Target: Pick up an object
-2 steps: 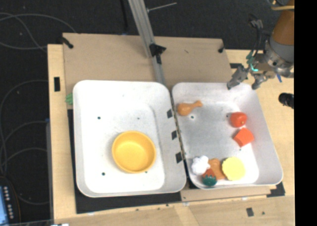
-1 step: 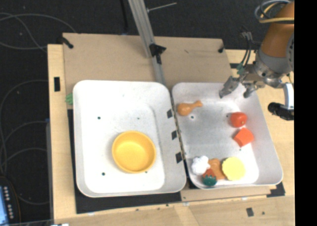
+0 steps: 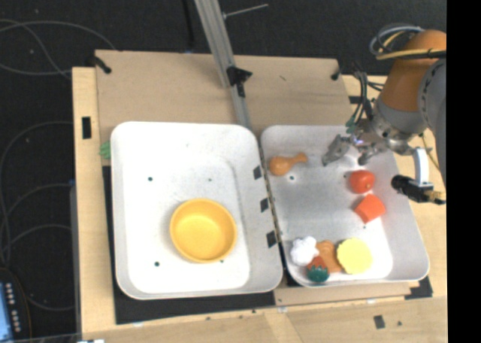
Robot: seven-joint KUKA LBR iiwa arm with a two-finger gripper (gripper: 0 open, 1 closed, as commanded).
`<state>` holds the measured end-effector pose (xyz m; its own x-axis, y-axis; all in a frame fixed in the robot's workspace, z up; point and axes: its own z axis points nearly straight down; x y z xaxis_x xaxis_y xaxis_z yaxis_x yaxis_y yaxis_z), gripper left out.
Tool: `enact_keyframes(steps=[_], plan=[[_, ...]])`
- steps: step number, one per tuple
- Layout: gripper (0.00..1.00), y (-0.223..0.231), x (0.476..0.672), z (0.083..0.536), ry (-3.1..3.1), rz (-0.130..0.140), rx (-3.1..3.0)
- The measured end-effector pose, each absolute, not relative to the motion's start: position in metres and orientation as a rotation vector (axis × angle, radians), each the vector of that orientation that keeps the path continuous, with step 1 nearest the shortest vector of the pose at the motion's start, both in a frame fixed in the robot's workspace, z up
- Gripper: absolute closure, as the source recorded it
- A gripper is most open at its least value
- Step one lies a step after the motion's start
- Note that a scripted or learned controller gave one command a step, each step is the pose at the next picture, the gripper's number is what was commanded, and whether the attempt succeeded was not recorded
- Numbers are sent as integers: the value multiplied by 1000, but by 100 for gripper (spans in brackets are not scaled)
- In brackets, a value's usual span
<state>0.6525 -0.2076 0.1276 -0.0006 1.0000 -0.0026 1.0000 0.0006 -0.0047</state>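
1. Dark floor with trailing cables is surrounding a tan bench [image 3: 165, 86] that is bearing two white bins.
2. Lying in the left bin [image 3: 150, 153] is a yellow bowl [image 3: 202, 229].
3. Hovering over the right bin's [image 3: 316, 198] upper part, the gripper [image 3: 352, 150] is showing its fingers spread, pinching nothing.
4. Sitting just below and right of the fingertips is a red ball [image 3: 361, 180], probably the nearest pick; an orange block [image 3: 369, 207] lies beyond it.
5. An orange drumstick-shaped toy [image 3: 285, 163] is lying to the gripper's left, long axis roughly sideways.
6. Clustered toys at the bin's bottom edge are overlapping and hard to separate.
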Motion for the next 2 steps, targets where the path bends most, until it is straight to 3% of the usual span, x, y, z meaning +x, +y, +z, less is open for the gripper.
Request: enact_keyframes(steps=[1, 2], plan=[[0, -209, 652, 100, -2223, 6, -2222], [100, -210, 654, 114, -2229, 3, -2224]])
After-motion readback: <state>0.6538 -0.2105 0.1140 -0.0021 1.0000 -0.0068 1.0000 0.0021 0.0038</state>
